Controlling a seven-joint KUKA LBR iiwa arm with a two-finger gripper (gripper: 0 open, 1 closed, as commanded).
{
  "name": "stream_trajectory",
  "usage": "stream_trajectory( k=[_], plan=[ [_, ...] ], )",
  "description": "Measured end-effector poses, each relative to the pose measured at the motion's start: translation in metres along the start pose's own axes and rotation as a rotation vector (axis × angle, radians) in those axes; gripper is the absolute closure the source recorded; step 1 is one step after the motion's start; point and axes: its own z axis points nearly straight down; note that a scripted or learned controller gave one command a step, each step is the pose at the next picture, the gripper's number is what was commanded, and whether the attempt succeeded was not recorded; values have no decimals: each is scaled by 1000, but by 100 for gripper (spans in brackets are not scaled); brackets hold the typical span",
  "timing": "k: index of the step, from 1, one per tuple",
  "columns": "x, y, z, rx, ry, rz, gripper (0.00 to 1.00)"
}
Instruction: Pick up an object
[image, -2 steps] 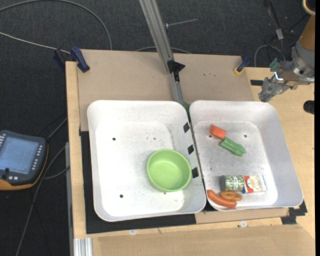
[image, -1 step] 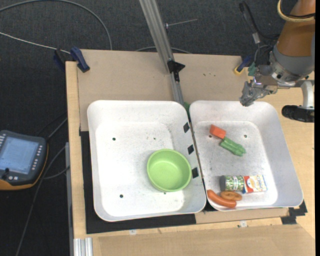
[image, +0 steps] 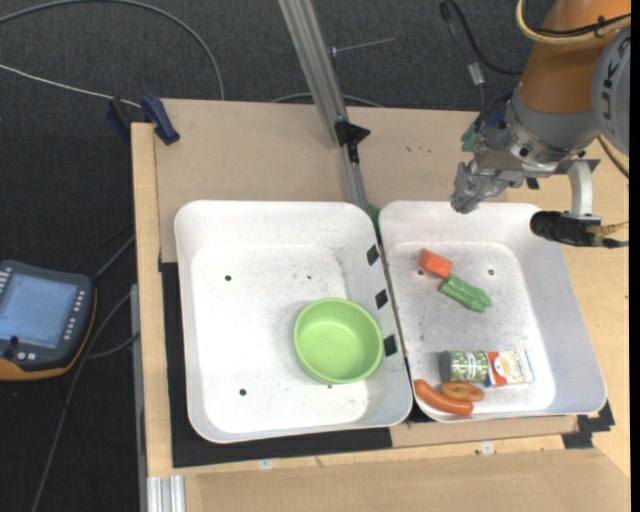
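White plastic, matte and faintly speckled: two shallow bins with rounded corners sit side by side on a tan board desk (image: 270, 150), touching along their inner rims, black clips on the seam.

Left bin (image: 215, 230): one smooth lime-green bowl (image: 338, 340), round, upright, hollow side up, in the near right part close to the seam.

Right bin (image: 560, 300): five small things.
- orange block (image: 435, 264), squarish, towards the far side
- green pepper-like piece (image: 466, 294), stubby and glossy, just beside the block on its near right, apart or touching cannot tell
- dark green can (image: 465, 366) lying on its side near the front
- white carton (image: 511, 368) with red print, lying flat, touching the can's right end
- orange-red sausage (image: 443, 399), long and curved, against the front rim, below the can

Arm: grey metal with an orange band, reaching in from the right. Gripper (image: 467, 196) hangs over the far rim of the right bin, well apart from every object. Nothing between its fingers; open or closed cannot tell from this angle.

Around the desk: dark carpet floor, a ribbed aluminium rail (image: 318, 70) slanting down to the seam, a blue clamp (image: 160, 118) at the far left corner, a grey and orange handheld controller (image: 40, 315) with a screen at left.
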Motion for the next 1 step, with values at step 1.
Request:
stream_trajectory(
  k=[1],
  plan=[
    [51,-1,-6,0,0,0,100]
  ],
)
